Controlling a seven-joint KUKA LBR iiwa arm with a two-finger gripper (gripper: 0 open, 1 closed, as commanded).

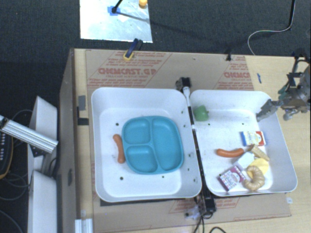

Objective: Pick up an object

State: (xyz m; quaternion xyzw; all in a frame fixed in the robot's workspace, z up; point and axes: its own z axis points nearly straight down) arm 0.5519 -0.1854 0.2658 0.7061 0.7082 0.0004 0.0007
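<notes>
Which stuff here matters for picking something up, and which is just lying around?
For the job: gripper; green toy; sausage in the right bin; croissant.

Lying about: clamp; foil sheet; cable.

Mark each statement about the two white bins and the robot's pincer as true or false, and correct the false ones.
1. The blue divided plastic plate lies in the left white bin. True.
2. A sausage lies on the blue plate. False: the orange-brown sausage lies on the bin floor beside the plate's left edge.
3. The small green object sits in the right white bin, near the divider between the bins. True.
4. The pincer is over the left bin. False: it is at the right bin's far right rim.
5. The right bin holds a single item. False: it holds several, including a second sausage.
</notes>
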